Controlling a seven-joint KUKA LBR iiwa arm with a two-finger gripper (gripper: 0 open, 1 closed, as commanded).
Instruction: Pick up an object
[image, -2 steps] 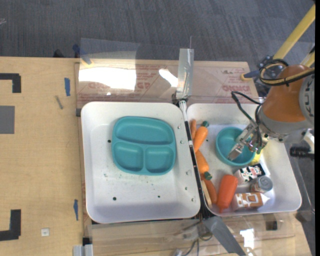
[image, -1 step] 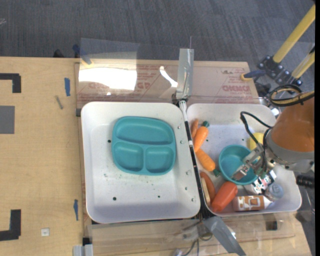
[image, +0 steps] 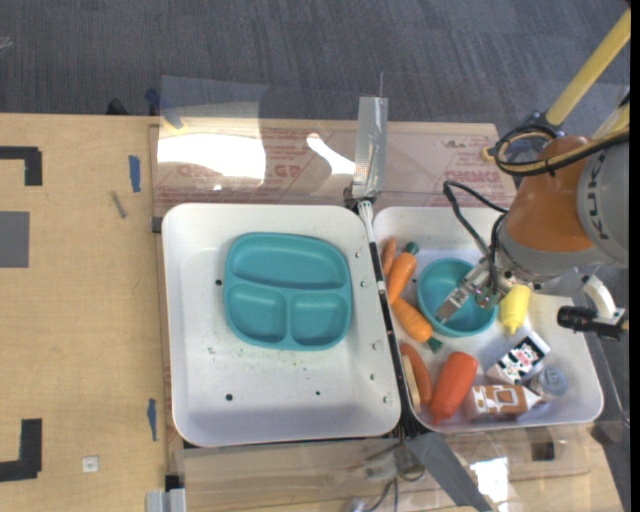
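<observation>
I can read "KU" on the arm (image: 600, 200) at right; carton labels are too small to read. Gripper (image: 470, 297) sits over the teal bowl (image: 450, 300) in the right bin (image: 590, 400), fingers w/ a small gap, nothing between them. The bowl is round, glossy, btwn the orange carrots (image: 402, 275) and a yellow piece (image: 514, 308). A teal divided plate (image: 288, 290) lies in the left bin (image: 190, 330).
</observation>
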